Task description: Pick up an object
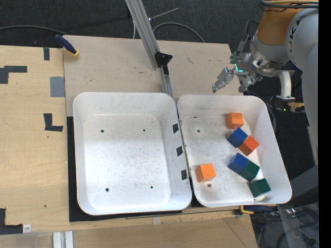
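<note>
Seven blocks crowd the right bin, gripper above its rim.

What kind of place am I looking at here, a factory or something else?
Most likely a robotics lab test bench, not a factory: a robot arm hangs over two white bins, one holding small coloured blocks, on a wooden bench marked with tape and trailing cables.

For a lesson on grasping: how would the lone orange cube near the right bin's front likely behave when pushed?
The orange cube looks rigid, so probably keeps its shape. Flat faces suggest sliding, not rolling. Standing apart from the other blocks, it likely moves alone.
</note>
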{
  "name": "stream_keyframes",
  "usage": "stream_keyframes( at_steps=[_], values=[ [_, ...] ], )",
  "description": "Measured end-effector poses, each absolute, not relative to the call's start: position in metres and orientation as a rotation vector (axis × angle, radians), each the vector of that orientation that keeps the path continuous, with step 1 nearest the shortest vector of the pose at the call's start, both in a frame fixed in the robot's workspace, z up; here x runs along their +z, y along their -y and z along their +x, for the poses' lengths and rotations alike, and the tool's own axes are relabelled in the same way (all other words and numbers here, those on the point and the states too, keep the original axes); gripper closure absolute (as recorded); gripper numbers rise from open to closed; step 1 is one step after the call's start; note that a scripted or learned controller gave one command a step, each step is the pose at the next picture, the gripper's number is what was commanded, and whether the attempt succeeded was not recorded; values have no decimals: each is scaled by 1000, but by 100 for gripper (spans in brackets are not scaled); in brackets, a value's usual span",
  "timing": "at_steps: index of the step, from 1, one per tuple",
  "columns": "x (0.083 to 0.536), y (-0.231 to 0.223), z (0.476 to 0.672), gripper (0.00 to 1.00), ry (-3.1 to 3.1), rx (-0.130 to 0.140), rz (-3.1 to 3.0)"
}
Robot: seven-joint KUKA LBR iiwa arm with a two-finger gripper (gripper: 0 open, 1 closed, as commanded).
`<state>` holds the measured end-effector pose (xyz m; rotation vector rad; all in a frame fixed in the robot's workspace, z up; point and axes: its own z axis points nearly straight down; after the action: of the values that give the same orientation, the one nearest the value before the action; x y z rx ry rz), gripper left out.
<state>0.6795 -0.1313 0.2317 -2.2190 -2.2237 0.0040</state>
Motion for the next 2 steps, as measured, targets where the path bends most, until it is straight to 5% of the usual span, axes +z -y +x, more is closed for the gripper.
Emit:
stream_keyframes(
  at_steps=[2],
  values=[
    [121, 133, 675, 0, 2220, 9, -2215]
  ],
)
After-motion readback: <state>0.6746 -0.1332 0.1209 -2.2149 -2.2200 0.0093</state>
